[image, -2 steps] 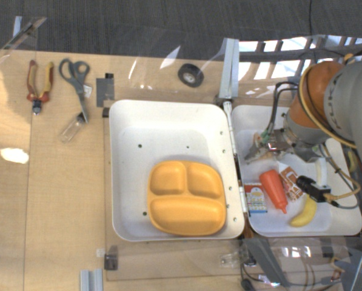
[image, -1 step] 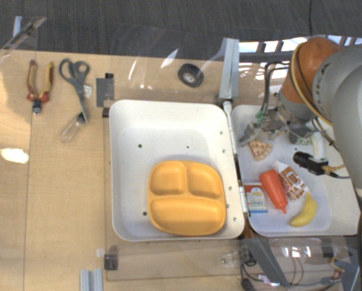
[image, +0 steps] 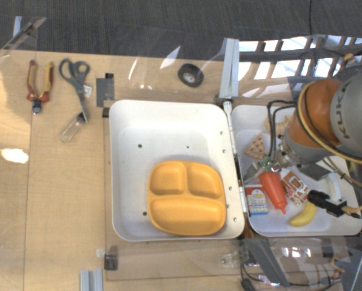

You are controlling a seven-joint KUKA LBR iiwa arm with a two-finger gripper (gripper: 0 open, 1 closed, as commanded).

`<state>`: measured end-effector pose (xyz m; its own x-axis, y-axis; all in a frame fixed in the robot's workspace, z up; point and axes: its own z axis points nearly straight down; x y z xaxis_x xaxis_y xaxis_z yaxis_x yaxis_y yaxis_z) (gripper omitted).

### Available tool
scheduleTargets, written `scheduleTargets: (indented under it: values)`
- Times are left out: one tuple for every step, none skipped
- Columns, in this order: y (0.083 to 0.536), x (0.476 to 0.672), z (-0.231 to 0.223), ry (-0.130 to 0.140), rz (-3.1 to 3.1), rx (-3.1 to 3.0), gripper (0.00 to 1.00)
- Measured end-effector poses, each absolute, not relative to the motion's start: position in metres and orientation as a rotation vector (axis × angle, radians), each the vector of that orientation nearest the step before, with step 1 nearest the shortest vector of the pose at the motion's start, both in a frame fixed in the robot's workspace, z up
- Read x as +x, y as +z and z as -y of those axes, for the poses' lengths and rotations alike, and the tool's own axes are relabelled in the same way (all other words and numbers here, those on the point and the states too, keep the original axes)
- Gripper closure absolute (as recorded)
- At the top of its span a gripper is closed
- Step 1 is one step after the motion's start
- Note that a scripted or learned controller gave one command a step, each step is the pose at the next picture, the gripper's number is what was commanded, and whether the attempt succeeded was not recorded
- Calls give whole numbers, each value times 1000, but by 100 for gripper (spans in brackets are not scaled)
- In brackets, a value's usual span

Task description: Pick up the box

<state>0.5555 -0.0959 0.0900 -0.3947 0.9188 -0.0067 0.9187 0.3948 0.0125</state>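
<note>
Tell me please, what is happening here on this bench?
A grey robot arm with an orange band reaches into the right bin, above a small box, a carrot, a banana and a snack packet. The box lies flat by the bin's left wall, not lifted. The left bin holds a yellow divided tray. Pliers and scissors lie on the bench.

Two white bins (image: 126,162) sit side by side on the desk (image: 47,223). One yellow divided tray (image: 187,197) lies in the left bin. The right bin (image: 253,223) holds one small box (image: 256,200), one carrot (image: 274,190), one banana (image: 304,215) and one red-and-white packet (image: 296,187). On the desk: one pair of scissors (image: 77,83), one pair of pliers (image: 38,85), one tape roll (image: 191,74).
</note>
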Motion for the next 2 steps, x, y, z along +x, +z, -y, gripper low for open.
scheduleTargets:
  values:
    - [103, 560, 96, 19, -2603, 1711, 100]
    - [103, 560, 96, 19, -2603, 1711, 0]
